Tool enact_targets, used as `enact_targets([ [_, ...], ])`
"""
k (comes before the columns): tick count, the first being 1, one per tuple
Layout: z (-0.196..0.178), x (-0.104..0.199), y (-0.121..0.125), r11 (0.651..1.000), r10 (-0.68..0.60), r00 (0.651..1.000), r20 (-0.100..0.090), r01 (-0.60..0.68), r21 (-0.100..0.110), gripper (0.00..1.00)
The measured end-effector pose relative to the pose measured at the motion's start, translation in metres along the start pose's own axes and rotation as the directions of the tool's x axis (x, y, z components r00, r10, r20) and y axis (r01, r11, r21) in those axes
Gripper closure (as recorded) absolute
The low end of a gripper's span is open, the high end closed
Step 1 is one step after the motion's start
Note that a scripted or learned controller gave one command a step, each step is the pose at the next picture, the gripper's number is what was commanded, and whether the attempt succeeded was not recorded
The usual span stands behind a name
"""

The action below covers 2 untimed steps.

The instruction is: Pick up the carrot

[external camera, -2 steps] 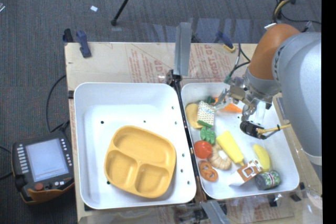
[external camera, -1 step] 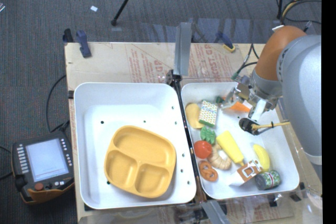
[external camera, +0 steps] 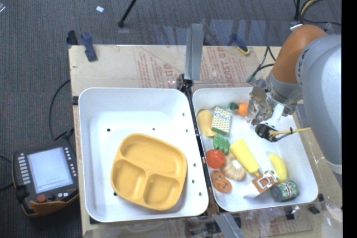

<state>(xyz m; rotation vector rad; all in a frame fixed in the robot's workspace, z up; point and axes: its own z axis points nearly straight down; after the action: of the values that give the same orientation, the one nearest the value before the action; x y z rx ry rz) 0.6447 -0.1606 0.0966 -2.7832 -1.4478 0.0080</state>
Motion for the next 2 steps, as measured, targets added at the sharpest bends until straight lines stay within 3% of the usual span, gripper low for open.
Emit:
enact_targets([
  [1,0.0007,0.0006,-0.0006,1.000,-0.001,1.000,0.000,0.001,0.002,0.00],
  [2,-0.0090,0.0006,-0.0006,1.000,-0.005,1.000,0.001,0.005,0.003,1.00],
])
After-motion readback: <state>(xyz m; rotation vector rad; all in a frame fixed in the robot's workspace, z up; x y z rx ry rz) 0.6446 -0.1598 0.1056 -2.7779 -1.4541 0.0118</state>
